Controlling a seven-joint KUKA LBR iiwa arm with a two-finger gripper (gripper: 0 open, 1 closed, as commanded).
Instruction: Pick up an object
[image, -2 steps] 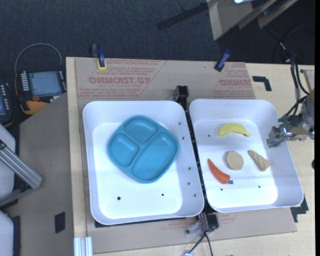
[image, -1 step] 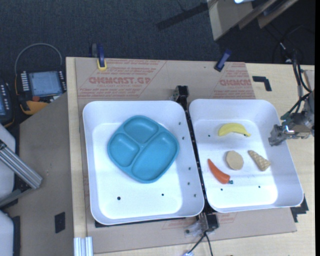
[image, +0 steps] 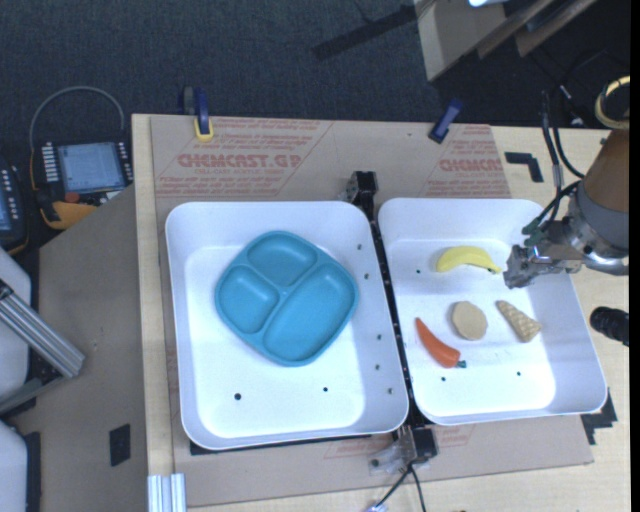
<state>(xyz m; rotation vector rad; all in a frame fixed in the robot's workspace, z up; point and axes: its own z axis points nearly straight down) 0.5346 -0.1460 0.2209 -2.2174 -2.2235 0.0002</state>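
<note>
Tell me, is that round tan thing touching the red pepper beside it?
Apart. The camera view shows a strip of white bin floor between the round tan piece and the red pepper.

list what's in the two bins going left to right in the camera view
Blue plate → carrot → round biscuit → cone. The banana spans the same stretch as the carrot and the biscuit, so it is left out of the order. The gripper hangs just right of the banana.

You had a divided plate (image: 287, 297) in the left bin (image: 190, 330); in the right bin (image: 560, 385), a banana (image: 466, 260) lay far, with a carrot (image: 437, 343), cookie (image: 469, 320) and wedge (image: 518, 321) nearer.
</note>
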